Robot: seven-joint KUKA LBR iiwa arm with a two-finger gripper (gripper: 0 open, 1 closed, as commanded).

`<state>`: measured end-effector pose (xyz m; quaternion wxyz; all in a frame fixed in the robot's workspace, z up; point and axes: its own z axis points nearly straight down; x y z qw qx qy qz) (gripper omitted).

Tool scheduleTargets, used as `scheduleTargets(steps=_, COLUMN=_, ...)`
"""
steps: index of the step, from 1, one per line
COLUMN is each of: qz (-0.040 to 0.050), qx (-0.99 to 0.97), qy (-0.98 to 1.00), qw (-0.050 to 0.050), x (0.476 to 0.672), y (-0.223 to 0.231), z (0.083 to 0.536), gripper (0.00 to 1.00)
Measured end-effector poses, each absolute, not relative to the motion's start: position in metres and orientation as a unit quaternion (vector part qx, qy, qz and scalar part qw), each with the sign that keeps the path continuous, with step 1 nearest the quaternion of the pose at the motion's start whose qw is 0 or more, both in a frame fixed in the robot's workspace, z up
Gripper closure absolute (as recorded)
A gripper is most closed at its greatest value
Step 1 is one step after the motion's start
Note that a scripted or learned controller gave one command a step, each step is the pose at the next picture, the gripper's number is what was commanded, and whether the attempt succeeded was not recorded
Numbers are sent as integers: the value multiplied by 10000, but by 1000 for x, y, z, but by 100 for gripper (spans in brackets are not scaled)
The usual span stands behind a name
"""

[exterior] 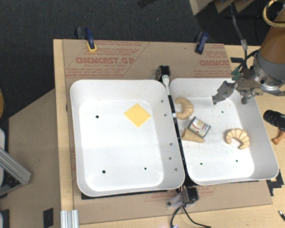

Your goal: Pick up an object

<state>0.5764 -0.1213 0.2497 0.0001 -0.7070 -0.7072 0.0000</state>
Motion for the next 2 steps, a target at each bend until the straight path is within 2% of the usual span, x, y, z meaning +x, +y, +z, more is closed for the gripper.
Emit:
scheduleTargets(steps=1, qz=-10, qx=-7067, qy=-7075, qw=-14, x=577, y=-121, z=261, gripper=100)
scheduleTargets(steps=2, qz=-48, qx=-7062, qy=-7079, qw=-80, x=602, y=-124, z=385, gripper=100)
